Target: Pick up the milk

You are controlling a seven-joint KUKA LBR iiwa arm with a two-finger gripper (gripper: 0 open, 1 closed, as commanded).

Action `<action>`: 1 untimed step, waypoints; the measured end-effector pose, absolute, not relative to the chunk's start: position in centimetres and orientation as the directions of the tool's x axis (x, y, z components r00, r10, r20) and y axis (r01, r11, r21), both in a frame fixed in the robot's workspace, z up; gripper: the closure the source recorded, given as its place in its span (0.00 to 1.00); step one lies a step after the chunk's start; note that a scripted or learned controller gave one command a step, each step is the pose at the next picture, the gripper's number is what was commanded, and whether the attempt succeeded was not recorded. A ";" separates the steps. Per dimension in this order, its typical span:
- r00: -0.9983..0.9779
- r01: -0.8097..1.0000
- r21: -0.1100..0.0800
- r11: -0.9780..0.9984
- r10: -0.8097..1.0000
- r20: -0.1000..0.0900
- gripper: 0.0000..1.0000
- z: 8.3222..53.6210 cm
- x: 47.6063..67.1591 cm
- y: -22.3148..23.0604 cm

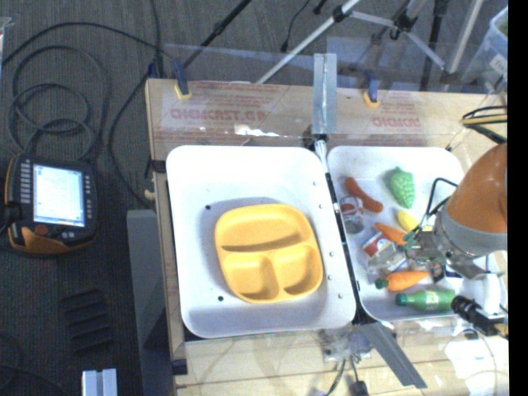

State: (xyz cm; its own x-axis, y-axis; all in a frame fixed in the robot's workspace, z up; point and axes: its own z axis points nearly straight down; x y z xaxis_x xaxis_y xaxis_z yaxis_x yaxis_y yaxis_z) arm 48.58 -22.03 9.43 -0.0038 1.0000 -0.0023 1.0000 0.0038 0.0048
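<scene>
Your arm (483, 209) is in over the right bin (429, 157), and the hand (422, 247) is low in the clutter at the bin's middle. It's too dark and blurred there, so you can't tell whether the hand is spread or closed, and nothing shows as gripped. The milk (379, 252) looks to me like that small pale carton with a touch of red. It's a guess, since it's tiny here. It sits just beside the hand, toward the left bin (247, 165) with its yellow tray (268, 250). So the milk lies on the far side of the hand from the arm's own reach, and I'd judge the move needs a short shift that way before closing. Its long axis I can't make out. Watch the neighbours: a carrot (408, 280) and a green bottle (425, 299) lie close on the near side, and they could easily be caught instead.
</scene>
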 end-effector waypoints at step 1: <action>-0.045 0.999 0.010 0.045 0.999 -0.005 0.00 9.1 49.8 -22.6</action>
